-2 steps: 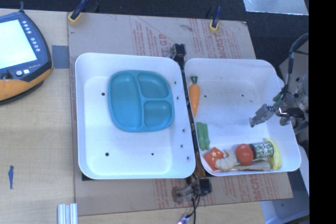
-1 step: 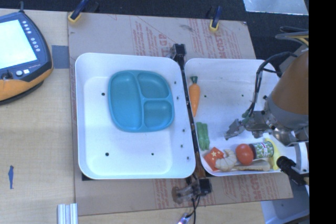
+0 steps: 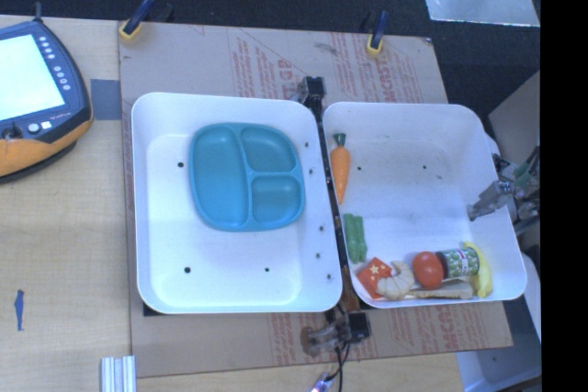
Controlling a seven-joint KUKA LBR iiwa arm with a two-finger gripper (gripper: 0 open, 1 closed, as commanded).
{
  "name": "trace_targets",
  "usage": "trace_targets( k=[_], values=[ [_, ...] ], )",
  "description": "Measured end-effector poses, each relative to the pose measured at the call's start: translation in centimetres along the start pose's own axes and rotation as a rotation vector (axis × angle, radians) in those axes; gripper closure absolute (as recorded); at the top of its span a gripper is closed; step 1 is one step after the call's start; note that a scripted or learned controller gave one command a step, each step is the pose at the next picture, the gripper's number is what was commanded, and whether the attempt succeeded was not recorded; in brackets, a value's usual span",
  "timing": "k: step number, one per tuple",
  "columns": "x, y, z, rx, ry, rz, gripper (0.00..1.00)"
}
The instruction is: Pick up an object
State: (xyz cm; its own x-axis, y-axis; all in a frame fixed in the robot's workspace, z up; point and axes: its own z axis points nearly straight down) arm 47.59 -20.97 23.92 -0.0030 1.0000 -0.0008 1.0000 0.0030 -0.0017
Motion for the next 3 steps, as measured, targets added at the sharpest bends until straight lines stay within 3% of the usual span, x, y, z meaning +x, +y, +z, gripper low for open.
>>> trace_targets(
  k=[1,2,3],
  values=[
    [10.7,2.4,13.3,0.005,0.003,-0.003,0.00],
    [2.9,0.1,3.3,-0.001,0.000,0.000,0.00],
    [7.9,0.0,14.8,0.004,0.002,-0.003,0.00]
  ],
)
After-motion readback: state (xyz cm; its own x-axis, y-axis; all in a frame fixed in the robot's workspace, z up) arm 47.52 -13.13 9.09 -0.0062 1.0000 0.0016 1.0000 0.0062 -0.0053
